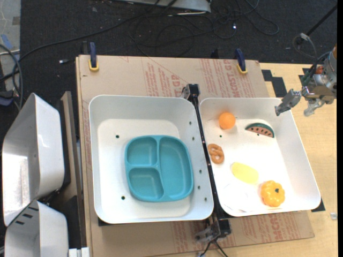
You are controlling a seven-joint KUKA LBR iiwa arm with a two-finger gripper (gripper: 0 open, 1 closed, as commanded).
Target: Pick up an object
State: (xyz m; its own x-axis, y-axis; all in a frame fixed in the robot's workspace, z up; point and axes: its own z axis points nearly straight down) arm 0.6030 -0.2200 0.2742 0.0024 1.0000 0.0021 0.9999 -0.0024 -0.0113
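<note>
Camera view shows the gripper (pixel 298 103) with its prongs spread and nothing between them, hovering over the far right corner of the right bin (pixel 300 149). The nearest object, a watermelon slice (pixel 260 129), lies just down-left of it.
</note>
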